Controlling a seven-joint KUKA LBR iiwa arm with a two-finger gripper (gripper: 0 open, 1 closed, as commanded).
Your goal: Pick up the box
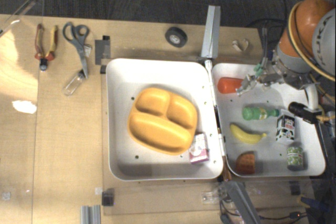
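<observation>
Reaching in from right, arm (310, 29) over right bin (315, 165); jaws' state indiscernible.

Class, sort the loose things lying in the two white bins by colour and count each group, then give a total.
Yellow: 2, the divided plate and banana
Green: 2, the bottle and can
Red or orange: 1
Brown: 1
Pink and white: 1, the box
Black and white: 1, the carton
Total: 8
</observation>
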